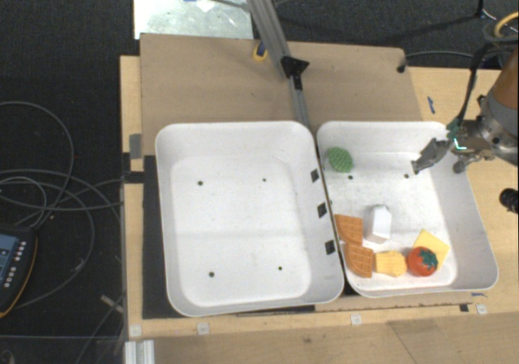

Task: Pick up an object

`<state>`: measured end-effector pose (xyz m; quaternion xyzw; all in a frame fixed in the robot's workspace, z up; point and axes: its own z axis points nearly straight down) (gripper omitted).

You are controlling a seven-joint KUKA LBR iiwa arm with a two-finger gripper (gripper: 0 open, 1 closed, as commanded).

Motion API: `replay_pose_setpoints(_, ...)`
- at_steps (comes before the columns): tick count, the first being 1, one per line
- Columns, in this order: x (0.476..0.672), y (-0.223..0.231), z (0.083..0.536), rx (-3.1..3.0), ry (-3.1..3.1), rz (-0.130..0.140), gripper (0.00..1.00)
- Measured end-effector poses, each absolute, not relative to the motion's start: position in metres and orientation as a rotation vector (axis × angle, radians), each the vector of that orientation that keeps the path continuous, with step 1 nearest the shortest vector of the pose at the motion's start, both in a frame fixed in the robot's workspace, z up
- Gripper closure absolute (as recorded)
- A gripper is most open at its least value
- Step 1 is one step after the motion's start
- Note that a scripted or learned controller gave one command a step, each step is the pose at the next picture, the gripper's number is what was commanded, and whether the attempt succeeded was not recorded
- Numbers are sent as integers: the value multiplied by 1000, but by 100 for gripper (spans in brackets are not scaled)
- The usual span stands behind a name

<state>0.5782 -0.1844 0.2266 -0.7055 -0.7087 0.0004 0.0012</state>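
The right bin [478, 229] holds several toy foods. A green knobbly ball [340, 160] lies near its back left corner. Toward the front sit a white block [378, 223], two orange waffle pieces [350, 229] [360, 260], an orange-yellow chunk [390, 263], a red tomato [422, 261] and a yellow cheese wedge [432, 241]. My gripper [443, 163] hangs over the bin's back right part, its fingers spread open with nothing between them. It is well right of the green ball and behind the tomato.
The left bin [174, 216] lies beside the right one, with black clips along their shared wall. A slanted grey pole [268, 14] crosses the bench behind the bins. Cables trail on the floor at the left.
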Motion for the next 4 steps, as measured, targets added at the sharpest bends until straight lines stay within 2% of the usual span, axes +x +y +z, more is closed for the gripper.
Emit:
replay_pose_setpoints(1,579,-184,229,-2216,-2228,-2,0)
replay_pose_setpoints(4,584,-184,92,-2218,-2222,2,0)
